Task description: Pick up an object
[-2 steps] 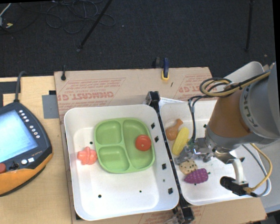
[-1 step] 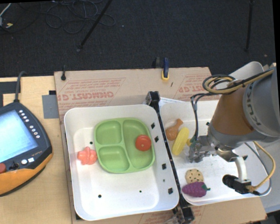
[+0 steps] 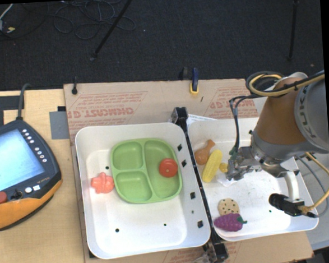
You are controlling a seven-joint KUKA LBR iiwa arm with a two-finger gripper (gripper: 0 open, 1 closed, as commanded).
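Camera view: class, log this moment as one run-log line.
claw: low in right bin, beside corn cob | holding: nothing seen | left bin: green tray, tomato

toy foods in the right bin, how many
4: a chicken drumstick and corn cob at upper left by the gripper, a cookie and purple grapes at lower left. The arm may hide more.

The arm [image 3: 288, 126] reaches leftward, end effector [image 3: 234, 169] lowered.

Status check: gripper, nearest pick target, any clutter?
Gripper low in the right white bin, beside the yellow corn cob. Nothing seen between its fingers. Orange drumstick touches the cob; cookie and purple grapes lie apart.
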